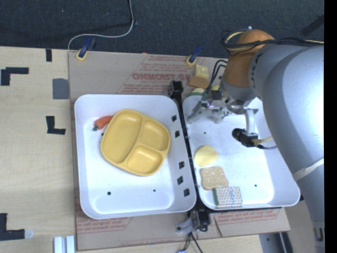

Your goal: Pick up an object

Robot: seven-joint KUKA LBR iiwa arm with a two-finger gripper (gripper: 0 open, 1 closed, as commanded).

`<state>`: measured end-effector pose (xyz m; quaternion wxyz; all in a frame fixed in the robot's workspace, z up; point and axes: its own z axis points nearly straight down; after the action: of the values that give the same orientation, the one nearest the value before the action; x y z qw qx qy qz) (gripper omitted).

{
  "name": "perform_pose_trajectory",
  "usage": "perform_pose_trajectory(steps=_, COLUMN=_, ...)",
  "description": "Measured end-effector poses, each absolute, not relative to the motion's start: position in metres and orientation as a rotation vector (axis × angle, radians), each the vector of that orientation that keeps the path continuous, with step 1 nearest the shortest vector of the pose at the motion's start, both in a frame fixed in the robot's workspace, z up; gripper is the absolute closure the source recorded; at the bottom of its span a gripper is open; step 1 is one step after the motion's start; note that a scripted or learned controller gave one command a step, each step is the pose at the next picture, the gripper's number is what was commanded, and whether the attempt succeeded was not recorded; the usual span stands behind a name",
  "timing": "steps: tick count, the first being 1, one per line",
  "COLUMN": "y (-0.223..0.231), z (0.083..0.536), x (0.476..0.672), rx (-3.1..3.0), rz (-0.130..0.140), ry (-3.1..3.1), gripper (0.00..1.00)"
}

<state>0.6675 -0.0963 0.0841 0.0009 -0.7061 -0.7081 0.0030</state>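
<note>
tool [210,107]: low at right bin's [263,162] far edge; finger state unclear, cannot tell
lemon [206,155]: mid-bin, near tool, cracker [214,177] just beside
risk: tool may close off-target, lemon rolls away

Arm [295,104]: bulky, smooth grey casing. Orange band [243,57] above wrist. Thin black cables loop over band. Metallic tool [221,108]; black cylindrical fitting [245,136] just beside it.
</note>
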Motion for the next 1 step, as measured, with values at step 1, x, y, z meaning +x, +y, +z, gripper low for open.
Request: perform_pose_trajectory(steps=1, y=-0.0971, z=0.1101, x=0.6684, rx=-2.221, rz=0.0, ry=-2.223, gripper=0.0)
